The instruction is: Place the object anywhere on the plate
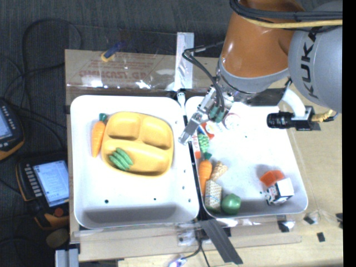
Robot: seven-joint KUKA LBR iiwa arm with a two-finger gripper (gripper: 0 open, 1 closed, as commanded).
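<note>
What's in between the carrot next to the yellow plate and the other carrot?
In the camera view, the yellow plate with its green veggie lies between the left carrot and right carrot.

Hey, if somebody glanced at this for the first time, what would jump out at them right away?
Probably the big grey and orange arm reaching in from the upper right, its end effector low over the divide between the two white bins. Next, the yellow plate in the left bin, with a green toy vegetable on it and a carrot beside its left edge.
</note>
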